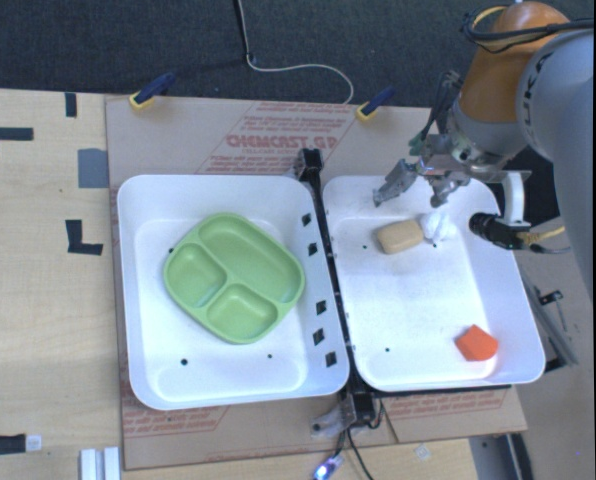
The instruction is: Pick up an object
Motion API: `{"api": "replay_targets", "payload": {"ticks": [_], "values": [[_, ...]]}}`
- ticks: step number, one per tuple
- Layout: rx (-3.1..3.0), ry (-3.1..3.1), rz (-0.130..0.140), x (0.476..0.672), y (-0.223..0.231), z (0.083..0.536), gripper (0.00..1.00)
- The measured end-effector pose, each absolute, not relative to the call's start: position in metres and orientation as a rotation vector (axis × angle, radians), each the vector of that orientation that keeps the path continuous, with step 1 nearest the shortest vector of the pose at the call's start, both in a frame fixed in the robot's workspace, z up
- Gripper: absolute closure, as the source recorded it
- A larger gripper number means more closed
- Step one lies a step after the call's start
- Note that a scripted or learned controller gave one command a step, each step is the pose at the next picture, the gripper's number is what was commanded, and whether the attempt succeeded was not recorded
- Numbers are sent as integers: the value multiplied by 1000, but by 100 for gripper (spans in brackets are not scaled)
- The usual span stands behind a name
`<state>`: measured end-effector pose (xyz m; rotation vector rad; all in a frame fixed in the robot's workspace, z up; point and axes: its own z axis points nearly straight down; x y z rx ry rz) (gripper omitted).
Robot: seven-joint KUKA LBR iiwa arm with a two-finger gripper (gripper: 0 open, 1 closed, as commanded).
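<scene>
The arm (538,78) reached in from the right, orange band up top, and the gripper (414,190) hung over the far end of the right bin (428,368). Its fingers (390,189) were spread apart, nothing between them — released, no catch. Just below the gripper, near its fingertips, lay the tan block (399,236), flat on the bin floor and a bit tilted. Beside the block, under the gripper's right finger, sat a small white thing (439,228), too pale against the bin to make out. Well away from the gripper, toward the near right corner of the same bin, rested the orange block (476,344), on its own. Off to the gripper's other side, across the black divider (323,268), the left bin (148,368) carried a green tray (233,278) with three compartments, lying askew. Both bins sat on cardboard (268,138) pinned at the far edge by two clamps (151,90), and a cable (278,66) trailed behind.
</scene>
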<state>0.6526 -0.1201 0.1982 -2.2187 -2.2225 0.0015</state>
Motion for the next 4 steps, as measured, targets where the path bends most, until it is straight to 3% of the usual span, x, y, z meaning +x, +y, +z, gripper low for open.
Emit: {"api": "replay_targets", "payload": {"ticks": [1,2,3,4], "values": [[-2220,-2217,9,626,-154,77,0],[-2218,-2228,-2,670,-130,84,0],[-2217,-2225,2,668,-131,94,100],[-2216,-2226,2,668,-130,104,100]]}}
